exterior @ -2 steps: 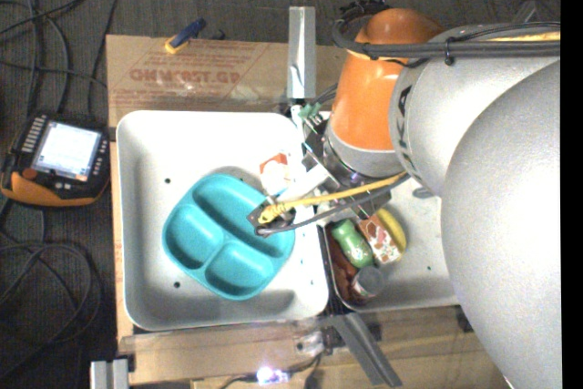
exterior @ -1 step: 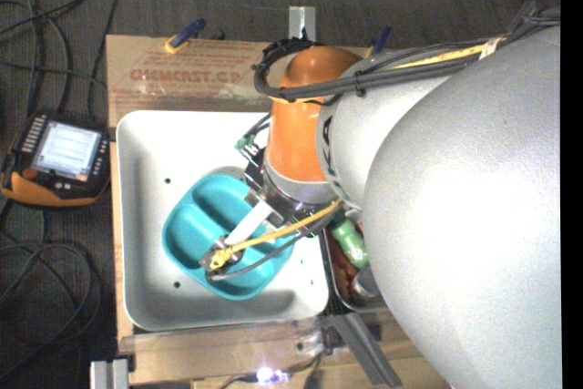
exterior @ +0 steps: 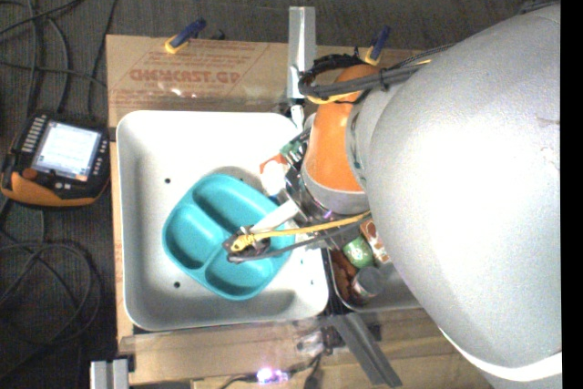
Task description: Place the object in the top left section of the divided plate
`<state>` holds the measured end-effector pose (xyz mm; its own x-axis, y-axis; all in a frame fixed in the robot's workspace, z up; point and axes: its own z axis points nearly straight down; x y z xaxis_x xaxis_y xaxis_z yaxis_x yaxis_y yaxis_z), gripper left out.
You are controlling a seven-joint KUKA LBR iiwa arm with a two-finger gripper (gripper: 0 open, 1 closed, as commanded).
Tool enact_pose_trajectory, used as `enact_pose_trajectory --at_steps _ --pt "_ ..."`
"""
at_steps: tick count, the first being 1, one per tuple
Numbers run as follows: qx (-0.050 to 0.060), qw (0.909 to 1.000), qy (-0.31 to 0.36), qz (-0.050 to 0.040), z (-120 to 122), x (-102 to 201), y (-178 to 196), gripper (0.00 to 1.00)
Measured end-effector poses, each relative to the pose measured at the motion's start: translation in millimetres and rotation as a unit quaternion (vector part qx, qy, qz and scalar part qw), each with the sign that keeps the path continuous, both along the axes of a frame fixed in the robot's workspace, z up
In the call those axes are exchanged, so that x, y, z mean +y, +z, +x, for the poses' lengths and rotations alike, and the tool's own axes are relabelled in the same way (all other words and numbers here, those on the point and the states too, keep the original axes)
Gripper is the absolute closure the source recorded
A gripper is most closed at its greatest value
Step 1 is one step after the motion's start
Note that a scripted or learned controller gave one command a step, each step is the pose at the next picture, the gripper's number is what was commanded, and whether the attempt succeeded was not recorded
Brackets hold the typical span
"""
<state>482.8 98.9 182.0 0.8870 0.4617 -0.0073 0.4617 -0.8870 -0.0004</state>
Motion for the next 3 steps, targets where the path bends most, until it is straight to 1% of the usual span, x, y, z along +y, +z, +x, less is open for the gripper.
enact_pose_trajectory --at_steps 1,2,3 --pt "0.000 0.9904 0.139 0.0018 0 -49 0 1.00" --pt "0.001 0.9120 0.410 0.0033 0 42 35 1.00" --pt "0.000 0.9594 0.282 0.0019 1 34 45 1.00"
